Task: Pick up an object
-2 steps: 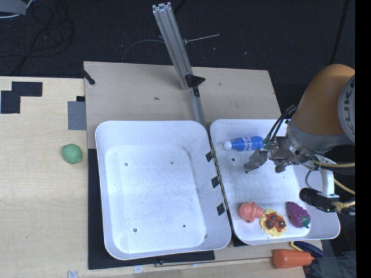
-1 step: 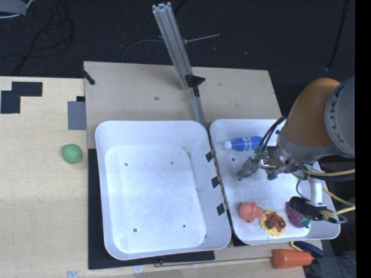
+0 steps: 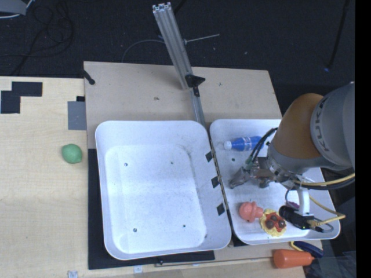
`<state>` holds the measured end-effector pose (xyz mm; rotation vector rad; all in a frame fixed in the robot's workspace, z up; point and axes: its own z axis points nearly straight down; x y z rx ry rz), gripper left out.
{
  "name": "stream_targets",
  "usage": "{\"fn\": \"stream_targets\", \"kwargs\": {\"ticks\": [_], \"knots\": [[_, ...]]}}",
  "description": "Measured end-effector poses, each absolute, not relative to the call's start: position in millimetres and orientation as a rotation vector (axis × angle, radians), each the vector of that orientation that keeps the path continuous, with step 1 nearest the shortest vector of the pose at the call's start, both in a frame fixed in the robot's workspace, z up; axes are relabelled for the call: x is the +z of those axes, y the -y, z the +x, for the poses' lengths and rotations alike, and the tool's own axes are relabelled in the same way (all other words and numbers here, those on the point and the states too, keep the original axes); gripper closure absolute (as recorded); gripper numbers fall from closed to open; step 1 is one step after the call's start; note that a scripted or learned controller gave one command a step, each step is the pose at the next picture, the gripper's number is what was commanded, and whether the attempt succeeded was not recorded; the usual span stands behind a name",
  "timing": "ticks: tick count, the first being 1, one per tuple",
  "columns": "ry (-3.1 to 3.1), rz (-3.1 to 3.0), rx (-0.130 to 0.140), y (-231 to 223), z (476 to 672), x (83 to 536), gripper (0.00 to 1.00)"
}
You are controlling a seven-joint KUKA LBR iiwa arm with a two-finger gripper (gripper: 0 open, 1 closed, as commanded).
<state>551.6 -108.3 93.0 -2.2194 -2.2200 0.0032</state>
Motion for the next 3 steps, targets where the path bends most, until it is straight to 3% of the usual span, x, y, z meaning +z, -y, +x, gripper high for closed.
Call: {"fn": "stream_targets", "kwargs": {"ticks": [1,3], "knots": [[2.219,-2.224,0.001,110,552.0,105,1.00],[2.223,-2.225,-0.004,125,552.8,199,1.00]]}}
